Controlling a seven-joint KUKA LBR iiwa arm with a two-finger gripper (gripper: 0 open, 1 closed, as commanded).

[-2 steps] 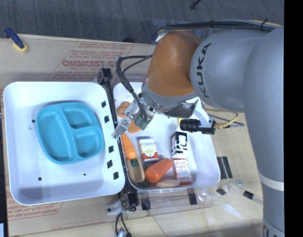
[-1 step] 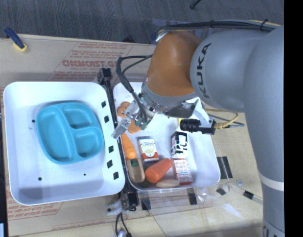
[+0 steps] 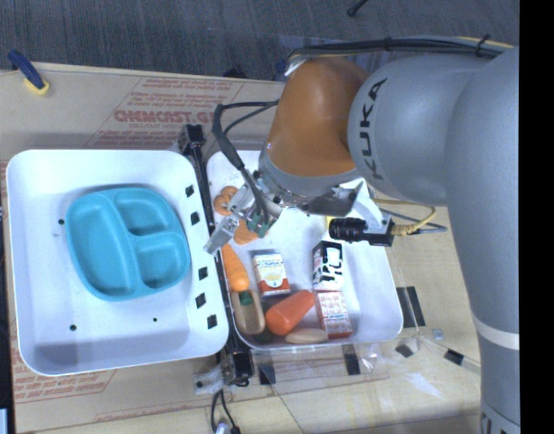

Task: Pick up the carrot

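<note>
One carrot (image 3: 235, 268) lies lengthwise down the bin; claw (image 3: 238, 225) grip unclear.

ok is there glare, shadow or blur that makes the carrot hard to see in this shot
In the camera view the light is soft and even, without harsh glare on the white bins; the arm shades and covers the right bin's upper part, where the gripper is; the picture is slightly soft, so labels blur; the carrot stays plainly visible near the front wall.
</note>
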